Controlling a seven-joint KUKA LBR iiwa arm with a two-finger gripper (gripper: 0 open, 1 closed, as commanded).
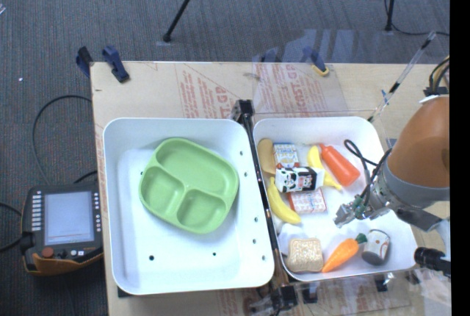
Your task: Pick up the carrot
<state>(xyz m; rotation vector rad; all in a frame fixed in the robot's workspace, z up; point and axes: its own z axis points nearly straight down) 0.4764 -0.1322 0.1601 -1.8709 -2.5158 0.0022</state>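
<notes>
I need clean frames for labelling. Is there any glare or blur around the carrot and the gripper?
Camera view: carrot is evenly lit and fairly sharp, with no glare; the gripper is small and soft, so detail is lost; faint reflections show on the clear panel behind the right bin.

Red printing runs across the bench board (213, 90) behind the bins, slanted and too blurred to read (it looks like stencilled lettering). The small cartons (297, 179) in the right bin (382, 132) carry printed faces, none of them legible.
</notes>
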